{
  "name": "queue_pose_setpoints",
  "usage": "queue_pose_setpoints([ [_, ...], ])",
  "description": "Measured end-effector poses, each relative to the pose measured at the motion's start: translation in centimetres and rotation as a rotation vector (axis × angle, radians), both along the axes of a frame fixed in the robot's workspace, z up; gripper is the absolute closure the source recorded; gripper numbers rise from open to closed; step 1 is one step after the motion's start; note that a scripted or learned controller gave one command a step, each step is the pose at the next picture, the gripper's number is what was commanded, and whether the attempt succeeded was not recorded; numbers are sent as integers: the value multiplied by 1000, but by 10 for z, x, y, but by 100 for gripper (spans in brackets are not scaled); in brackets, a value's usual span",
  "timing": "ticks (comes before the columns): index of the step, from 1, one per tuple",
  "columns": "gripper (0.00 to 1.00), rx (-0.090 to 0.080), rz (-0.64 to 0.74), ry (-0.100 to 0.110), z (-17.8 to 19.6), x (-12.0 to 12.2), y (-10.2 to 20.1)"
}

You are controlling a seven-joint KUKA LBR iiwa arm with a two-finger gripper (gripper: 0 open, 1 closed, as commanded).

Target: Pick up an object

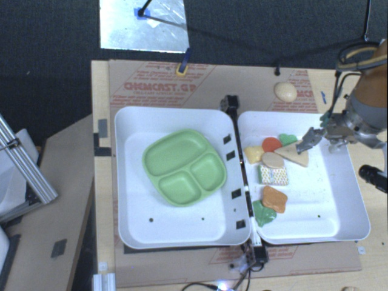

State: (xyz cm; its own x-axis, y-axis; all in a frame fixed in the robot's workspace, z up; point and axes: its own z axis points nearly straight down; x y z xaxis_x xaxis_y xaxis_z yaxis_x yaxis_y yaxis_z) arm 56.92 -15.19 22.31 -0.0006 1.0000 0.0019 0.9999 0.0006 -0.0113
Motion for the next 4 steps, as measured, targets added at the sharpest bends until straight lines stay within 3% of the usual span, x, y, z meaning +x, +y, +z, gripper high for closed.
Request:
queue_pose_setpoints([
  [1, 0, -2, 3, -13, 7, 3, 0],
  [3, 0, -1, 0, -9, -93, 8, -10],
  [4, 0, 0, 0, -17, -136, 11, -9],
])
